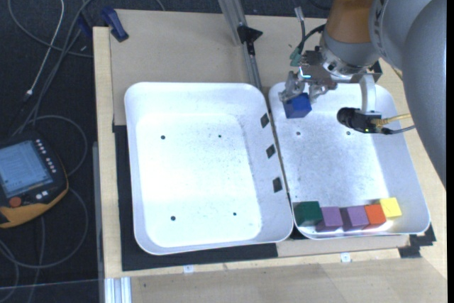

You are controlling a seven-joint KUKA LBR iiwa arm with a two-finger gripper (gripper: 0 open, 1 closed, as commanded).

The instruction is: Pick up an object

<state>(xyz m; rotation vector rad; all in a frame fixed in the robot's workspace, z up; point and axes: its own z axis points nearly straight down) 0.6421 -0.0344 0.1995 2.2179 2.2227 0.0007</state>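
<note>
Upper right of frame, we see the two-finger gripper [301,90] pinching a small blue cube [298,106] (only its top edge), which we judge could slip free.

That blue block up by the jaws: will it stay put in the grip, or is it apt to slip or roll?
The blue block looks like a stiff, flat-faced cube, so it probably won't roll. It seems small and likely light. It sits right under the gripper; whether it is actually clamped is unclear, so slipping remains possible.
</note>
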